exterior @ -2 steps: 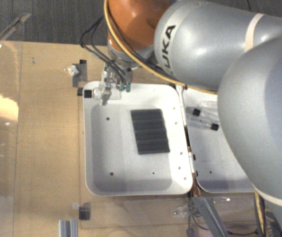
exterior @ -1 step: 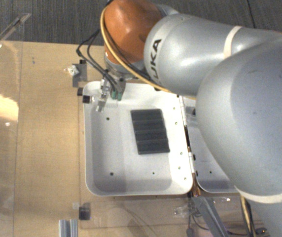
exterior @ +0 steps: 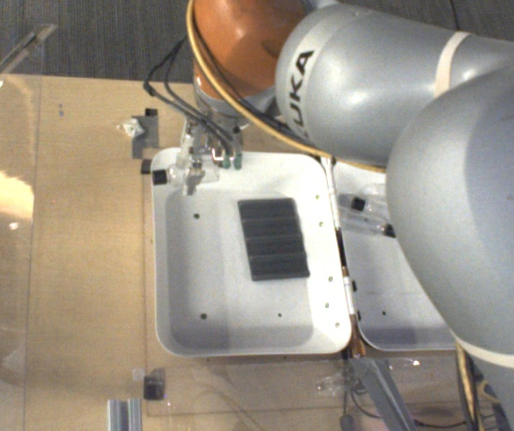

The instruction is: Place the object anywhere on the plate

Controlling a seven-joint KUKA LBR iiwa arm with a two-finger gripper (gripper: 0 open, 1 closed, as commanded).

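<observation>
A dark grey ridged rectangular plate [exterior: 273, 238] lies flat in the middle of the left white bin [exterior: 181, 330]. My gripper [exterior: 208, 162] hangs over the bin's far left corner, up and to the left of the plate and apart from it. I see nothing that it is clearly holding. The arm's big grey body and orange band cover the upper right of the view and most of the right bin [exterior: 392, 326].
A small clear item with a dark end [exterior: 365, 209] lies in the right bin near the divider. Small dark fixtures sit on the wooden bench at the far left corner [exterior: 148, 136] and front left [exterior: 154, 385] of the left bin.
</observation>
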